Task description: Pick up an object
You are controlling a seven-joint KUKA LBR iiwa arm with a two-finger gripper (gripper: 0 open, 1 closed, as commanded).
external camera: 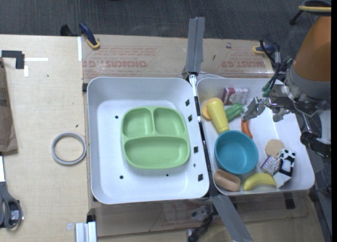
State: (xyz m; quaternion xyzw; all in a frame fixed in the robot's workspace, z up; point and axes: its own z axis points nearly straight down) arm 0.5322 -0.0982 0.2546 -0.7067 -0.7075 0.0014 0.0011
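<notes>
on the far left of the bench (42, 109) a brown paper bag (6, 114) lies along the edge, and near the bottom corner sit scissors (9, 212). a grey tape ring (68, 148) lies flat on the bench, just left of the left bin (100, 183).

the left bin holds a green divided plate (156, 137), flat near its middle, three compartments facing up.

a grey divider bar (195, 43) runs down between the two bins at the top.

the right bin (303, 180) is crowded. a yellow bottle (217, 114) lies tilted at its upper left, with a green pepper (234, 111) just beside it and a small red-and-white carton (235, 96) above. below them a blue bowl (236, 152) stands upright. an orange carrot (246, 128) pokes out between the bowl and the pepper. at the bin's front edge a hot dog (227, 181) lies next to a banana (259, 181), both touching or nearly touching the bowl. to the right are a tan cookie (274, 147) and a black-and-white cow carton (284, 164).

the gripper (255, 110) hangs over the upper part of the right bin, just right of the pepper and above the carrot. its fingers look slightly parted and nothing is seen between them. the grey arm with its orange band (316, 38) comes in from the right.
</notes>
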